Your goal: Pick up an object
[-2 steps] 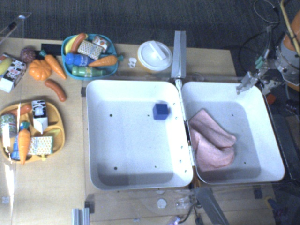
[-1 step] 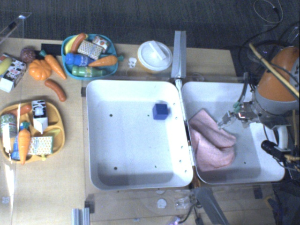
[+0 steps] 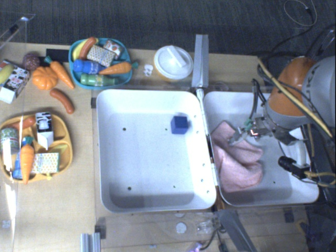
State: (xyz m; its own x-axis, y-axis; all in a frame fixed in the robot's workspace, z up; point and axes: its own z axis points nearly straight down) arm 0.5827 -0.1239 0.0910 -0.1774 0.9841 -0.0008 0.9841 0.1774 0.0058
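A small blue cube [image 3: 179, 124] lies in the left bin [image 3: 113, 140], toward its upper right. A crumpled pink cloth [image 3: 237, 159] lies in the left half of the right bin [image 3: 299, 190]. My gripper [image 3: 248, 131] hangs over the right bin at the cloth's upper right edge, low and close to the fabric. The grey arm with its orange band [image 3: 294, 85] comes in from the right above it.
To the left of the bins stand a blue bowl of toy food [image 3: 100, 63], a yellow plate of toy food [image 3: 34, 148] and loose toy vegetables [image 3: 52, 77]. A white lidded container [image 3: 173, 62] sits behind the bins. Cables hang at the right.
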